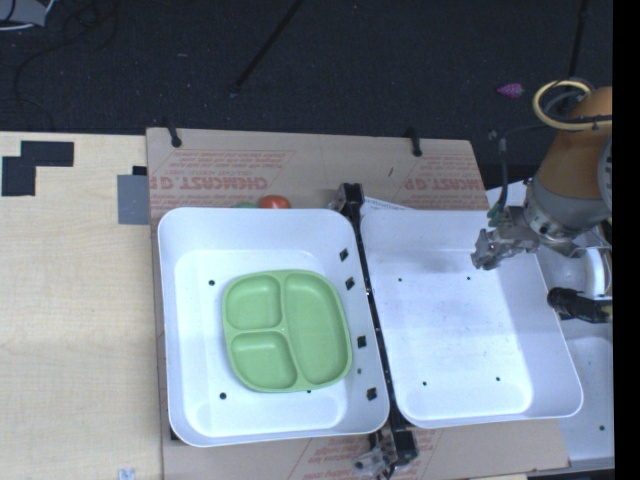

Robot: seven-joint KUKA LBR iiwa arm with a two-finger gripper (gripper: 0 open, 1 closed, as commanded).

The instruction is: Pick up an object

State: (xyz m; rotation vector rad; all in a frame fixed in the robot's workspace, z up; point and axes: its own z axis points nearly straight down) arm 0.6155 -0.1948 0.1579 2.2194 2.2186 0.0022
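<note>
Plate [287, 329], green, in left bin [190, 268], well apart from end effector [487, 253]; grasp state unclear.

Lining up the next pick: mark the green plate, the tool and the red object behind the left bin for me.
green plate [288, 330]: camera view, centre ridge where its compartments meet.
tool [487, 249]: camera view, fingertip end over the right bin.
red object [273, 203]: camera view, visible top above the left bin's far rim.

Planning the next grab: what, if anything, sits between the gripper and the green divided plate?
The gripper hangs over the right bin; the green plate lies in the left bin. Between them stand the bins' adjoining walls and black clips.
</note>
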